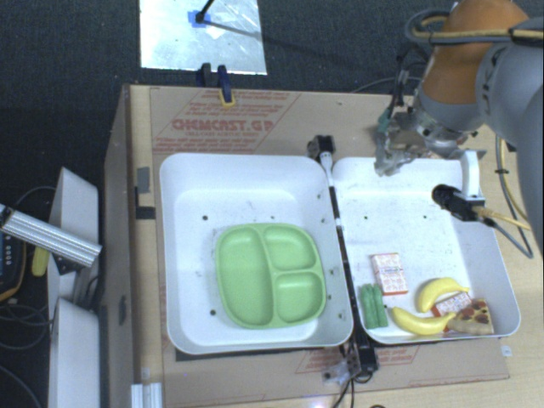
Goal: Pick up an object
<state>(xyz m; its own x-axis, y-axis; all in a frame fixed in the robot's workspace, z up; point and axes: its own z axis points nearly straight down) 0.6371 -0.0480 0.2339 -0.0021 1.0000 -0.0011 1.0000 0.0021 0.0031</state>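
In the right bin (425, 219) several small things lie near the front: a small red-and-white box (388, 273), a green block (372, 305), a yellow banana (429, 308) and a pizza-slice toy (467, 317). My gripper (389, 158) hangs over the back left corner of that bin, well away from all of them. Nothing shows between its tips. The left bin (246, 185) bears a green divided plate (270, 274).
A black divider clip (322, 147) sits between the bins at the back. A blue clamp (223, 82) stands on the cardboard behind the left bin. Metal rails (51, 236) lie at the far left, off the bench.
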